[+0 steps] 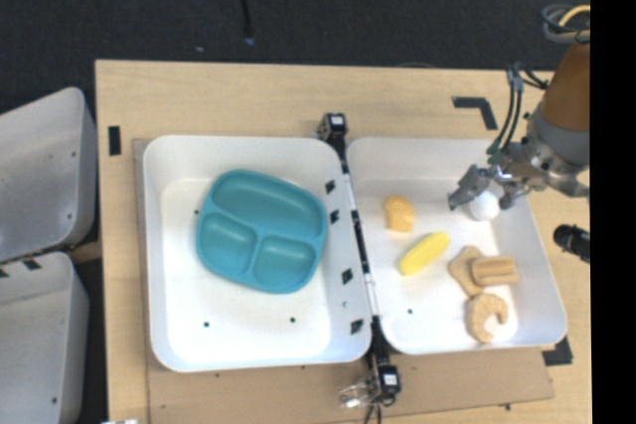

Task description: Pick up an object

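My gripper (485,198) hangs over the far right part of the right bin (527,243), reaching in from the right. A small white rounded object (484,207) sits between its two dark fingers, and the gripper is shut on it. Below and to the left in the same bin lie a small orange-yellow block (398,213) and a yellow banana-shaped piece (423,253). Further toward the front are a tan wooden piece (483,271) and a tan curled piece (488,315).
The left bin (169,313) holds a teal divided plate (262,230). A ridge with black clips (350,233) separates the two bins. The wooden bench edge (298,74) runs behind them, and white panels (40,174) stand at the far left.
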You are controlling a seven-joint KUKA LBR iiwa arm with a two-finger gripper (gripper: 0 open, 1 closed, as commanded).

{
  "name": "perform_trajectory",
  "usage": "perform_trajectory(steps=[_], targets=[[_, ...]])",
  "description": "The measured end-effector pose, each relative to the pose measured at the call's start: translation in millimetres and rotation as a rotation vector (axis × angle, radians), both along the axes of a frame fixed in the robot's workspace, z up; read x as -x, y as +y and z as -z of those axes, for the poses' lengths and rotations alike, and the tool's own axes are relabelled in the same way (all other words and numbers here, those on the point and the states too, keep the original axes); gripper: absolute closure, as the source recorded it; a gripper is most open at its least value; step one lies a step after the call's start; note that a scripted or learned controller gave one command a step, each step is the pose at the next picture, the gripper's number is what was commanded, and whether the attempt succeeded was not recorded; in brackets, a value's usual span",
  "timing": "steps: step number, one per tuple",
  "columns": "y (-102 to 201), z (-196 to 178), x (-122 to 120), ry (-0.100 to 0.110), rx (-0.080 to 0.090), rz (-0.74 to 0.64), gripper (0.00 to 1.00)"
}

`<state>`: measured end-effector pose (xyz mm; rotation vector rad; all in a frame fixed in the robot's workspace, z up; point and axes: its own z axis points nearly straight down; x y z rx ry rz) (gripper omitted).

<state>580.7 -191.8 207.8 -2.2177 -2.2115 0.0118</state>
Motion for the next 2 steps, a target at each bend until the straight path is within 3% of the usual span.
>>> perform_trajectory(steps=[1, 2], targets=[[0.4, -7.9, -3.0, -0.013, 0.003, -0.003, 0.0], [-2.6, 34.3, -0.9, -0.01, 0.003, -0.002, 0.0]])
